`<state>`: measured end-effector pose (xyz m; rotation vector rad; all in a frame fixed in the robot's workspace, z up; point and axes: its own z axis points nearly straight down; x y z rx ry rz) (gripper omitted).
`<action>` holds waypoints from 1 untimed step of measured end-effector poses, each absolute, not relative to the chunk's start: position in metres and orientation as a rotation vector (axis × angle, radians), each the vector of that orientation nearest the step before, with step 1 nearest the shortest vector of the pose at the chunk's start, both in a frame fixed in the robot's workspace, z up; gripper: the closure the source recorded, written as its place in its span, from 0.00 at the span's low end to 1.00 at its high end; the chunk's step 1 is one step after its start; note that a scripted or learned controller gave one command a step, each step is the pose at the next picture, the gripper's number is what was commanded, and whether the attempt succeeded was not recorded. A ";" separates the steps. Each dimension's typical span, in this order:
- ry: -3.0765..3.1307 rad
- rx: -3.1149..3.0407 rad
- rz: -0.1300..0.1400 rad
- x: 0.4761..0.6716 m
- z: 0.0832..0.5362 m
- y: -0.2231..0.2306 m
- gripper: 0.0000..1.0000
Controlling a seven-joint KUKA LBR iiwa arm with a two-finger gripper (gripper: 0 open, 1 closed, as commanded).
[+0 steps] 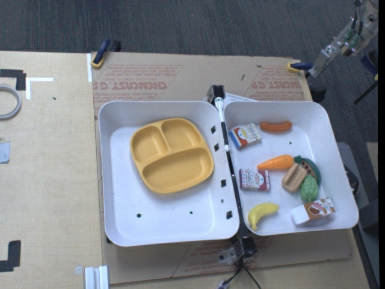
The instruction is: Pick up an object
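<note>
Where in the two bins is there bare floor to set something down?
Left bin: a broad bare strip in front of the yellow divided plate. Right bin: crowded; small gap between the sausage and the carrot.

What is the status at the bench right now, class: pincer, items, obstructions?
Pincer high at the far right corner, off the bins, holding nothing. Toy foods in the right bin untouched. Yellow plate alone in the left bin. Nothing blocking.

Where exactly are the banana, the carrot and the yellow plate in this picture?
banana [263,213], camera view, on the middle of its curved body.
carrot [276,162], camera view, on the orange body, mid-length.
yellow plate [172,155], camera view, on the ridge between its compartments.
</note>
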<state>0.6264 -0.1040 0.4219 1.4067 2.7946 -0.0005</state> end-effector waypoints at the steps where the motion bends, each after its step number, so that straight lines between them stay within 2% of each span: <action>1: 2.889 1.222 -0.001 0.630 0.541 -0.172 1.00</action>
